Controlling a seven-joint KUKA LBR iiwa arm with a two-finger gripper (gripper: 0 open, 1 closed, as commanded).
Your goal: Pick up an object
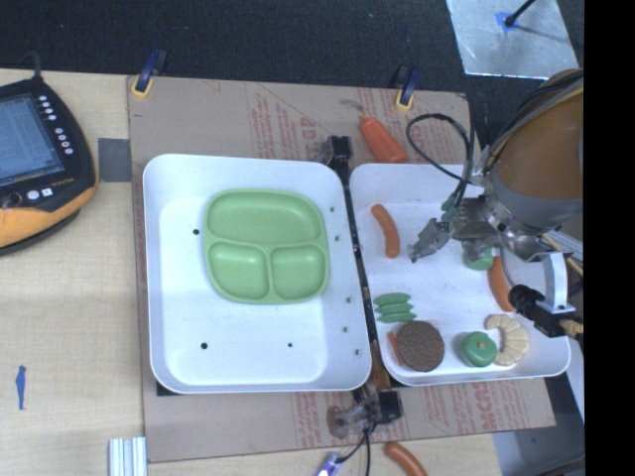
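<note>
Grey arm hangs over right white bin; gripper (grip unreadable) beside orange sausage, likely approaching it.

My wooden bench carries a brown cardboard sheet; left of it lies a teach pendant, beyond it dark floor.

Even, fairly bright light falls from above; the left bin shows a soft grey shadow along its far and left inner walls, with mild glare on the white floor. The picture is slightly soft and grainy; the arm at the right is blurred, and the dark floor beyond the bench's far edge is dim.
</note>
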